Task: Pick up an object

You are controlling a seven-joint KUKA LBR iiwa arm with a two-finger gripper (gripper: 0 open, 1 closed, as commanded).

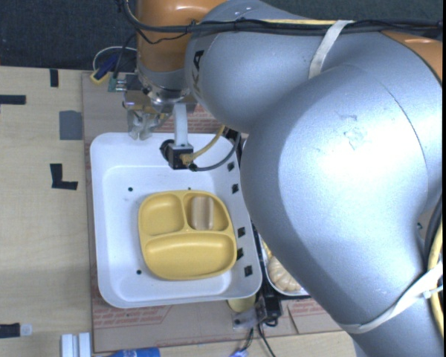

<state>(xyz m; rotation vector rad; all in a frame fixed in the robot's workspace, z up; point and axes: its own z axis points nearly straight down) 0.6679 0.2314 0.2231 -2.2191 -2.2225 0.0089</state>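
Observation:
A yellow divided plate (186, 234) with three compartments lies in the middle of the left white bin (111, 199). My gripper (158, 123) hangs below the orange wrist band, over the bin's far rim, above and behind the plate and apart from it. Nothing shows in its grasp. A pale ribbed object (281, 277) peeks out from under the arm in the right bin.
The big grey arm covers most of the right bin. Black brackets line the divider (240, 233) between the bins. Cables trail near the gripper (208, 151) and at the bench's front edge (256, 322). A wooden tabletop with black tape marks (30, 199) lies to the left.

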